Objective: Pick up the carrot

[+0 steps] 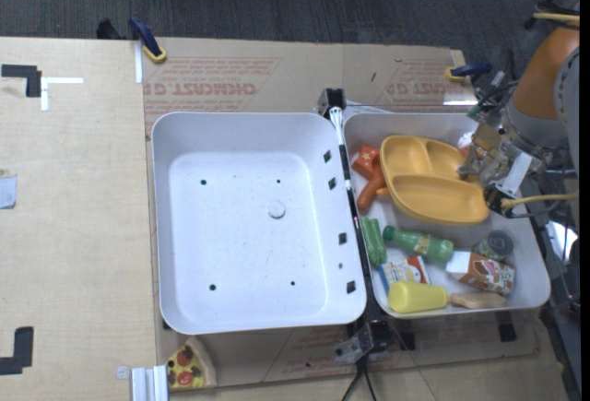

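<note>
The orange carrot (369, 176) lies along the left wall of the right bin (530, 293), partly tucked under the rim of a yellow divided plate (431, 180). My gripper (481, 165) hangs over the plate's right end, well to the right of the carrot, with the plate between them. The wrist and cables hide the fingers.
The right bin also holds a green bottle (419, 243), a green stick-shaped item (371, 241), a yellow bottle (418, 297), a small brown packet (488, 274) and a dark round lid (499, 244). The left bin (171, 233) is beside it. A toy pizza slice (187, 366) lies on the cardboard below.
</note>
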Available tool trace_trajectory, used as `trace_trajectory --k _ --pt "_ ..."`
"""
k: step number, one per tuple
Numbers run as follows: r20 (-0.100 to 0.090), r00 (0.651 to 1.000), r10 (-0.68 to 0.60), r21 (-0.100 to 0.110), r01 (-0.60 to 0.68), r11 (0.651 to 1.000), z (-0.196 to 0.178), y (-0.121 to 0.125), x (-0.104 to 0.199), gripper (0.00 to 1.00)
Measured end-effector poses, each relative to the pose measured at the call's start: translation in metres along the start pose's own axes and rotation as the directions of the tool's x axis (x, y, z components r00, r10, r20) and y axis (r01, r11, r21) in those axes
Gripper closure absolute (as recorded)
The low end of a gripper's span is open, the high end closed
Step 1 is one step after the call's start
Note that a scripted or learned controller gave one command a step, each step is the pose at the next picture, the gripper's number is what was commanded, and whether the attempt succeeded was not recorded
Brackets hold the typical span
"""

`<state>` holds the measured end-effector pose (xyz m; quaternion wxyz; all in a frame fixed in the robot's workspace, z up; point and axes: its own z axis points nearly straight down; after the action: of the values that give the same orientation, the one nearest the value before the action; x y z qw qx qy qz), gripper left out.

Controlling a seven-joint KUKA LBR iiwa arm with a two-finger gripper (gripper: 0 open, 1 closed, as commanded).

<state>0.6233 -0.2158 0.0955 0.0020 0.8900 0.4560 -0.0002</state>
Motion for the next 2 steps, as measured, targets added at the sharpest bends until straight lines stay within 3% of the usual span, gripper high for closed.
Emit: trace_trajectory --k 2 --pt "0.002 1.0 0.001 0.008 -0.001 1.0 -0.0164 -0.0008 -0.0014 1.0"
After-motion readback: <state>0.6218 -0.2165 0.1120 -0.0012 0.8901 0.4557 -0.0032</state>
